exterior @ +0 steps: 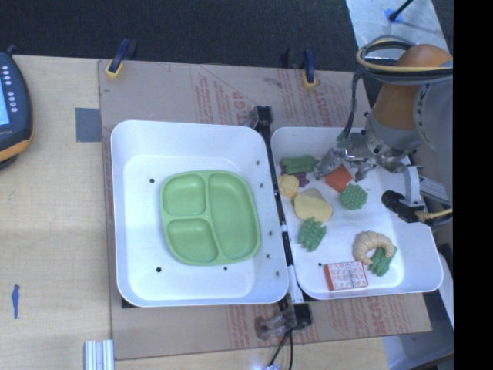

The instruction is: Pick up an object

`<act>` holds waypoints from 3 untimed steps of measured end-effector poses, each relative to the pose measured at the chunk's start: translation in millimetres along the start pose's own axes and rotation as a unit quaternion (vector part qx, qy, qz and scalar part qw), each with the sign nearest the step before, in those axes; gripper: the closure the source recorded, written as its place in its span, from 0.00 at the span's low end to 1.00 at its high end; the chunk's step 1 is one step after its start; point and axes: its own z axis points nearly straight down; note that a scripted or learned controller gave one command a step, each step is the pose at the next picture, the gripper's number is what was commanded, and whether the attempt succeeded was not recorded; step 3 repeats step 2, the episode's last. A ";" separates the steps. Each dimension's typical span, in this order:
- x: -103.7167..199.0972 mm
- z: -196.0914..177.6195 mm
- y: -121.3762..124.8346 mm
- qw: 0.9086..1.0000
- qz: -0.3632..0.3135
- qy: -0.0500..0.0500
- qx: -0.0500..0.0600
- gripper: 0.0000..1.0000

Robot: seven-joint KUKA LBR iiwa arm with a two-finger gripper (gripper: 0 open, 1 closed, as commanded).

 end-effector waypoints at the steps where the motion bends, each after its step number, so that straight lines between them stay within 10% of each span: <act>1: -1.7 -11.4 0.3 1.000 -0.001 0.000 0.001 1.00; 2: 100.7 -108.1 -7.1 1.000 -0.005 0.002 -0.010 1.00; 3: 100.7 -108.1 -7.1 1.000 -0.005 0.002 -0.010 1.00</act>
